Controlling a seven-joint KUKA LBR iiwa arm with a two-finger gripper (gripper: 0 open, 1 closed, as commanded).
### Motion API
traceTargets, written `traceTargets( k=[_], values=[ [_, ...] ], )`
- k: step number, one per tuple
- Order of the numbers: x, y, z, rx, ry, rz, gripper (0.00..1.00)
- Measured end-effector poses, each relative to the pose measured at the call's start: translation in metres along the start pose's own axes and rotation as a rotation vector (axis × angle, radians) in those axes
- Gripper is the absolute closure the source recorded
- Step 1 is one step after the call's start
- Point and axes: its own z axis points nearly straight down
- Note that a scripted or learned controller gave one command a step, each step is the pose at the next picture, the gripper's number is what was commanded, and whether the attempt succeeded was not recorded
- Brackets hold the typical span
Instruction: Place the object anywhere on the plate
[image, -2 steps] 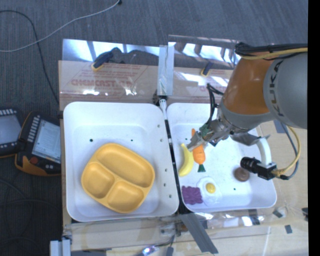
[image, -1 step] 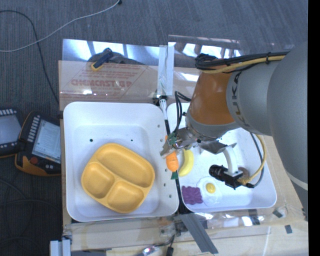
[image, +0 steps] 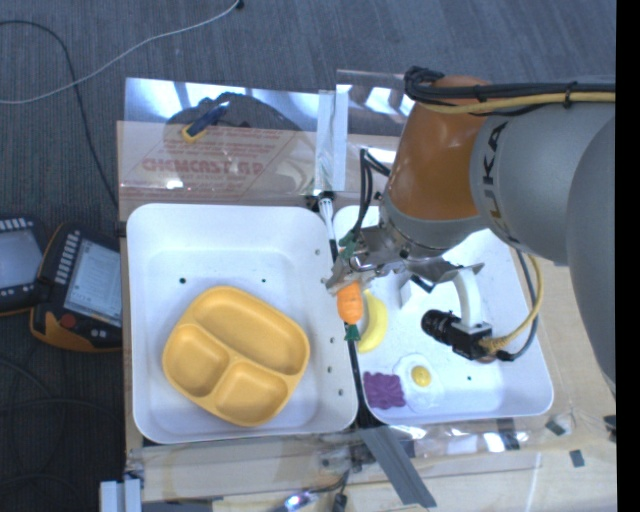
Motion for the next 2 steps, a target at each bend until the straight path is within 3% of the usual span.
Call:
traceTargets(
  k=[1, 2],
  values=[
    [0.0669, 0.0160, 0.0705, 0.004, 0.001, 0.005, 1.00],
    [0.0668, 0.0163, 0.0703, 0.004, 0.001, 0.005, 0.00]
  ],
)
